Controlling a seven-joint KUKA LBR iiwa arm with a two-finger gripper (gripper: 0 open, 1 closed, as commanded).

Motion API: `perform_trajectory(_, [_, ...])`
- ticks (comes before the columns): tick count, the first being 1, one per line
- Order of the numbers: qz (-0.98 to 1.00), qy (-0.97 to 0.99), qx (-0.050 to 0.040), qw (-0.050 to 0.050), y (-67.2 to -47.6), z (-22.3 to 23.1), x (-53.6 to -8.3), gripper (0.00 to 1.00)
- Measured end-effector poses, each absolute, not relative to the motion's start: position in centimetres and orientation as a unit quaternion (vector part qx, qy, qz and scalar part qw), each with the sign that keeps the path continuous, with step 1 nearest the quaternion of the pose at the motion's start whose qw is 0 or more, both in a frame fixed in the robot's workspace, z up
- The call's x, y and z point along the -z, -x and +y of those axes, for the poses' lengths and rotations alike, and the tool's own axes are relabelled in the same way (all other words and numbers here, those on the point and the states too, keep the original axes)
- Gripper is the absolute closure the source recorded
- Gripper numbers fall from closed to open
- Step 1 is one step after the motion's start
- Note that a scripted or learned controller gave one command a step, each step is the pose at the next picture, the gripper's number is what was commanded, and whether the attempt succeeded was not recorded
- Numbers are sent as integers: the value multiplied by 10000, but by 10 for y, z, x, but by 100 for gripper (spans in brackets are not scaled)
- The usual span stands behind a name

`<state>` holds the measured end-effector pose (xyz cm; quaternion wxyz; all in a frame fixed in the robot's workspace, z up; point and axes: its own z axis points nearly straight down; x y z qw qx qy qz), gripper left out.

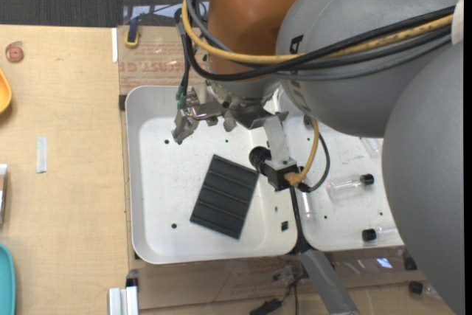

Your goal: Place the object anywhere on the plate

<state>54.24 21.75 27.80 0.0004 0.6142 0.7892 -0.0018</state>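
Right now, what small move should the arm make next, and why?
Probably a short shift toward the view's bottom, then a descent, to bring the gripper over the black ribbed slab. The gripper sits over the upper part of the left bin, while the slab lies flat and apart from it, lower in the same bin. Whether the slab is the object meant, I cannot tell.
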Motion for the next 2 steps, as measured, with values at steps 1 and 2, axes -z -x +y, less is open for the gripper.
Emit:
perform_trajectory(1, [9034, -4287, 9, 11, -564, 217, -364, 0])
perform_trajectory(2, [9951, -991, 5, 0, -583, 214, -333, 0])
